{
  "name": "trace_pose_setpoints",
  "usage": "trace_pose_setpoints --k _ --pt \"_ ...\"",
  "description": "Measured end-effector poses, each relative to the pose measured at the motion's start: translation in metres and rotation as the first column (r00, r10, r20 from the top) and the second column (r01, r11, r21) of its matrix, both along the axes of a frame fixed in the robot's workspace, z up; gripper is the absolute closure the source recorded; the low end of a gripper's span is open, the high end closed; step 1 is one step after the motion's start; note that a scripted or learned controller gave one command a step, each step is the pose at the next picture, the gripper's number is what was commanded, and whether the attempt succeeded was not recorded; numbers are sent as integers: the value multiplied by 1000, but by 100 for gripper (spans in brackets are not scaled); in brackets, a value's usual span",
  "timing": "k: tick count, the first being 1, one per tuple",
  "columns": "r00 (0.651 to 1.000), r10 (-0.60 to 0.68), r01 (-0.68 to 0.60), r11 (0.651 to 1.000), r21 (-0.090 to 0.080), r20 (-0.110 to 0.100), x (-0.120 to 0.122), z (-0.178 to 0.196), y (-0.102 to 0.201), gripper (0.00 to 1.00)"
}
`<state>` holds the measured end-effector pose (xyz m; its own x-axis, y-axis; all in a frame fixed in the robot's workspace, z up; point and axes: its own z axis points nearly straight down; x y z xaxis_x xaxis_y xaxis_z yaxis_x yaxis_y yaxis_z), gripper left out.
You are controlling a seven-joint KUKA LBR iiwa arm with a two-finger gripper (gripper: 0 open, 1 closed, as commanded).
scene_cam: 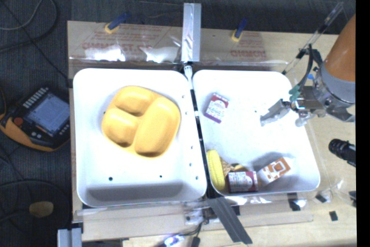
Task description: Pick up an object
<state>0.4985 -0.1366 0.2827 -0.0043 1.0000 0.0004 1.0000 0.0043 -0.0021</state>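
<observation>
White bins: two, side by side on a tan surface (272,46); left bin (87,179), right bin (254,84), a metal strip (191,26) above the seam between them.
Yellow lump: large moulded tray (140,120) with three rounded pockets, mid left bin, clear of all four walls.
Claw (284,112): over the right bin's right half, near its right wall; fingers spread apart, nothing between them; one grey finger (273,114) points left, the other (303,119) partly lost against the wrist.
Arm: orange band (345,52) cut off by the right edge; grey wrist (335,87) below it.
Red packet (217,107): small, flat, upper left of right bin, well apart from the claw.
Corn cob (215,169): yellow, along the lower left wall of right bin.
Can (243,180): on its side, touching the cob, label too small to read.
Carton (274,170): orange and white, tilted, just beside the can, near the front wall.
Hard to make out: shadow under the carton; clutter below the front rim.
Open room: middle and upper right of the right bin floor; front strip of the left bin.
Off the surface: handheld controller (40,118) at left, partly cut off by the picture edge.
</observation>
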Motion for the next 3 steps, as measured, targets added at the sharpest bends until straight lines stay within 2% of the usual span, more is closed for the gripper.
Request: trace_pose_setpoints --k 1,2,3 --pt "989 149 -149 989 2 -1 79 -124 7 0" --pt "989 149 -149 989 4 -2 80 -116 7 100" --pt "989 150 -150 989 4 -2 80 -116 7 0"
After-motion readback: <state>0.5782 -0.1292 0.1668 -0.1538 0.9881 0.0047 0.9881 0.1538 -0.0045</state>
